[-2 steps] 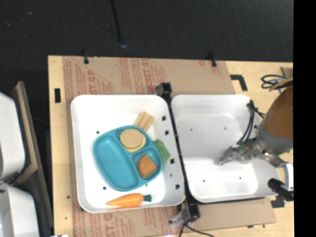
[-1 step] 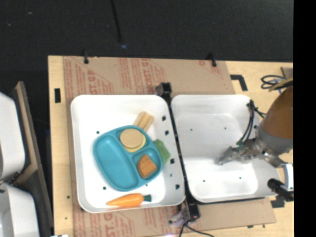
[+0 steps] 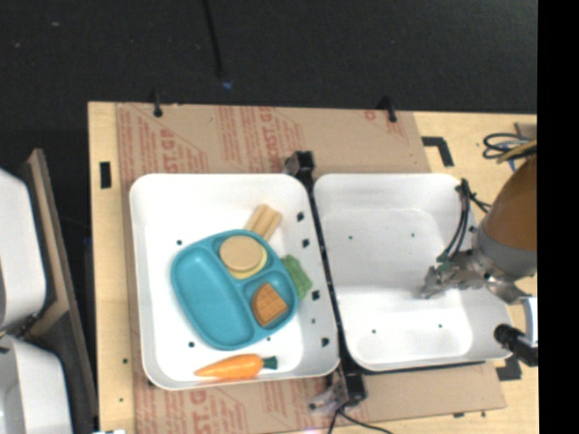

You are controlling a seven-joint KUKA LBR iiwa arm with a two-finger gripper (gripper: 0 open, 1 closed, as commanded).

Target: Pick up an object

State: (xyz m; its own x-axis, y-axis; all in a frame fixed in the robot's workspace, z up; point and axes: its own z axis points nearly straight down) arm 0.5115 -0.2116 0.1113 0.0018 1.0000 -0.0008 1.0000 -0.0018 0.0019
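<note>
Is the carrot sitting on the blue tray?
No, the carrot lies on the left bin's white floor, just below the blue tray.

Below me the pale wooden bench (image 3: 104,269) carries a brown printed cardboard sheet (image 3: 208,138), and on it sit two shallow white bins, touching along their shared edge. The left bin (image 3: 145,278) lies toward 9 o'clock, the right bin (image 3: 389,242) toward 3 o'clock. A black clip (image 3: 299,164) sits at the 12 o'clock end of their seam and another clip (image 3: 348,389) at the 6 o'clock end. Toward 12 o'clock, a thin dark cable (image 3: 213,34) crosses the black floor. At far 9 o'clock stand white units (image 3: 18,242) beside a leaning wooden board (image 3: 54,242).
</note>
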